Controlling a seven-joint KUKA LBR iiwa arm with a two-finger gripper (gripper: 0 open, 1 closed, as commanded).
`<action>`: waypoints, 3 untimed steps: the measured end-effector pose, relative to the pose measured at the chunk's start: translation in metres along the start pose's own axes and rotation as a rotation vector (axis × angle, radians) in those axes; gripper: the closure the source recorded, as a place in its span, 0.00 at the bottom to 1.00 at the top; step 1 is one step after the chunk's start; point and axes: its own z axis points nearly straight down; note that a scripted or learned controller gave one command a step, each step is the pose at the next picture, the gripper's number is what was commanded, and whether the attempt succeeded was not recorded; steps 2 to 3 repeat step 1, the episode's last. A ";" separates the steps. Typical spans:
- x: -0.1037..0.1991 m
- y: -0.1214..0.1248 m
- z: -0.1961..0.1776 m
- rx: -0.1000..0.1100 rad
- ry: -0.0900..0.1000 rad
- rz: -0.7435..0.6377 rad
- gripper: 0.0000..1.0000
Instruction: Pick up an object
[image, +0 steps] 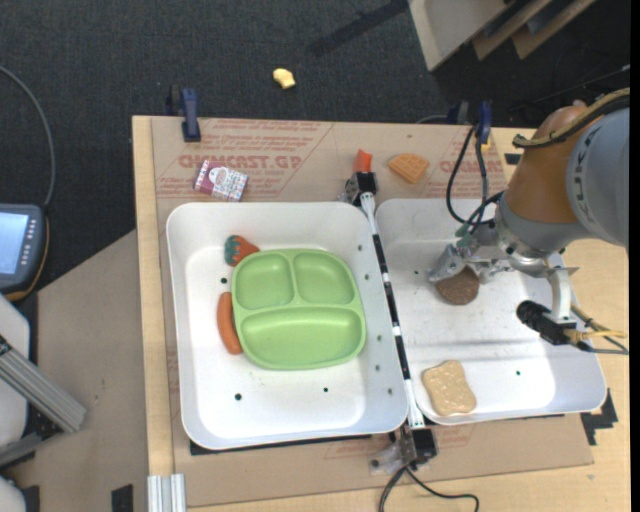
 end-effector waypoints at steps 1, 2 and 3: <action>0.068 -0.024 -0.095 -0.006 0.001 -0.007 1.00; 0.068 -0.024 -0.095 -0.006 0.001 -0.007 1.00; 0.068 -0.024 -0.095 -0.006 0.001 -0.007 1.00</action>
